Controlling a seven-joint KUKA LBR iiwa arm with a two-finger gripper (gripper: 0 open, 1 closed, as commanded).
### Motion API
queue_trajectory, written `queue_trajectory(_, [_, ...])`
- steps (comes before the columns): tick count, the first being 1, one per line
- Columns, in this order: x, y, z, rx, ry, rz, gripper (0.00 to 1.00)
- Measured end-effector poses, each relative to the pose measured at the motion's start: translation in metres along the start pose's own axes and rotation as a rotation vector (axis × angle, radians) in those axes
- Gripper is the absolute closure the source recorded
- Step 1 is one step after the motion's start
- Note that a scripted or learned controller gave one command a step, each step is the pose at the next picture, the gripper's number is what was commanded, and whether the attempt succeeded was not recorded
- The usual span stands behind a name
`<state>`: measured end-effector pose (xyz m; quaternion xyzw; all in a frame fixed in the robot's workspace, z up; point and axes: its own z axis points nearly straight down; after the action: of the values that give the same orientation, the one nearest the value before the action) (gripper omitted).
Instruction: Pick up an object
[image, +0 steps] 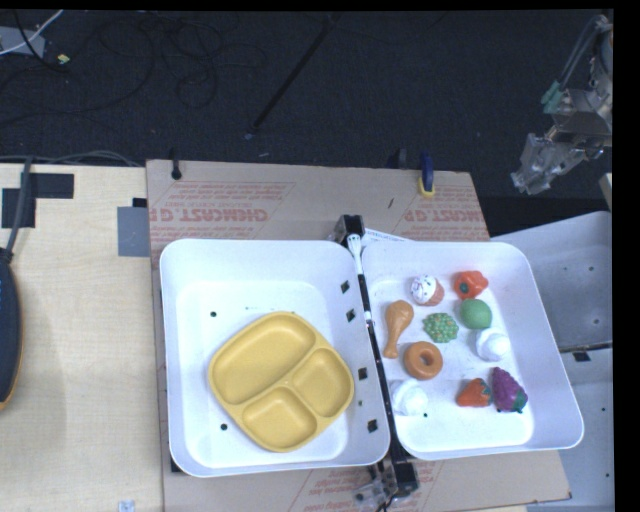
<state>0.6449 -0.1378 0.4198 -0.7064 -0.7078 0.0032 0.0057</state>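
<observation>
The gripper (545, 165) hangs at the upper right, well above the bench, tilted leftward.

We see a robotics lab, set up for testing rather than for living or cooking. Two white bins (180, 300) sit clamped side by side on a cardboard sheet (300, 205) printed with a trade name, laid over a pale wood tabletop (70, 300). The food (455, 340) in the right bin is all plastic toys, and the left bin holds a yellow divided tray (280, 380). Loose cables (120, 50) trail over dark flooring behind, and a metal plate (580, 290) with bolt holes lies to the right.
</observation>
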Motion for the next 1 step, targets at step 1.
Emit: queue_trajectory(1, [-0.0241, -0.0676, -0.0335, -0.011, -0.003, 0.005, 1.0])
